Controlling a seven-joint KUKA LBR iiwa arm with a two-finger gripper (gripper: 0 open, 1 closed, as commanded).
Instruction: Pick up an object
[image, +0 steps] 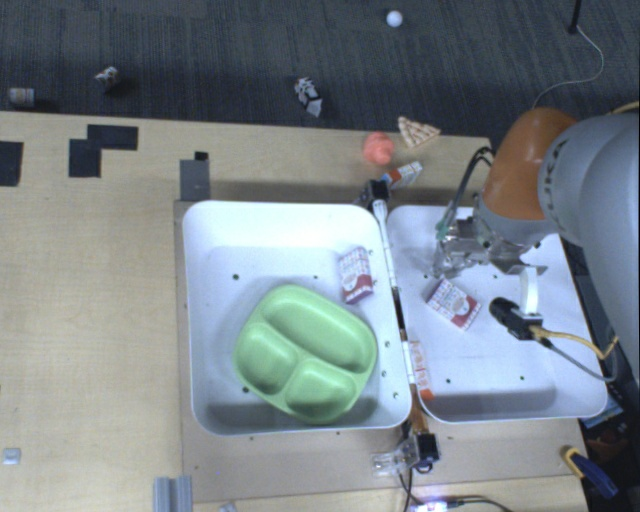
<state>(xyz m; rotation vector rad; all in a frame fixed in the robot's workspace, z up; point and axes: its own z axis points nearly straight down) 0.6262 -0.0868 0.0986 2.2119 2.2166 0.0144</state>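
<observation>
Pincer (452, 252): over the right bin, near its upper-left part, hanging from the grey arm's wrist below the orange band; whether it is wide or narrow cannot be told from this slant, and nothing is seen held in it.
Red-and-white packet, right bin (452, 304): flat on the bin floor just below the pincer, close to it, contact not discernible.
Red-and-white packet, left bin (356, 275): to the pincer's left, across the divider between the bins.
Green divided plate (305, 352): further left and lower than the pincer, tilted in the left bin.
Right bin (520, 395): white; pincer above it.
Left bin (215, 300): white, beside the right bin.
Orange ball (378, 148): on the bench above-left of the pincer, outside both bins.
</observation>
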